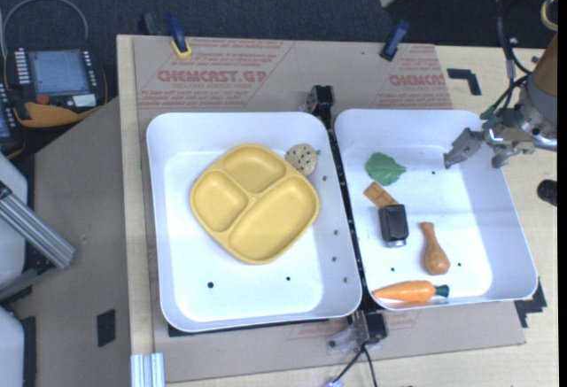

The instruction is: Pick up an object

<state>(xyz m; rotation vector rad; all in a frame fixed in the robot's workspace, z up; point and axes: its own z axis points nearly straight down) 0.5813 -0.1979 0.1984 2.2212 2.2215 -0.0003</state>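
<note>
My gripper (481,149) hangs over the far right part of the right bin (496,199), its two grey fingers spread apart and nothing between them. In that bin lie a green leaf-shaped piece (384,167), a small brown block (379,195), a black rectangular object (393,224), a tan drumstick-shaped toy (433,250) and an orange carrot (410,292) along the near wall. All of them sit to the left of and nearer than the gripper.
The left bin (177,226) holds a yellow divided plate (255,201) with a small cookie (302,158) at its far right corner. A black clamp (320,97) sits at the far end of the seam between the bins.
</note>
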